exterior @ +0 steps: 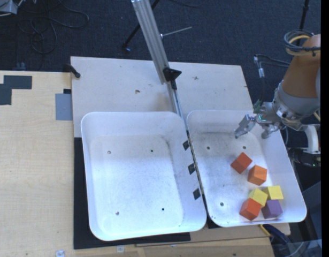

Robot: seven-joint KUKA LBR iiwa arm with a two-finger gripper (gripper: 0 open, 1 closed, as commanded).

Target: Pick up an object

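My gripper (254, 130) hangs over the far right part of the right bin (212, 123), its two fingers spread open with nothing between them. Below it on the bin floor lie several blocks: a red cube (240, 163), an orange cube (257, 174), two yellow cubes (258, 196) (275, 192), a purple cube (272, 209) and another red-orange cube (250, 210). The nearest block, the red cube, lies a short way toward the front of the gripper and apart from it.
The left bin (100, 125) sits beside the right one, with a row of black clips (191, 168) along the shared edge. A slanted aluminium rail (153, 39) rises behind the bins. The arm's wrist (300, 84) stands at the right edge.
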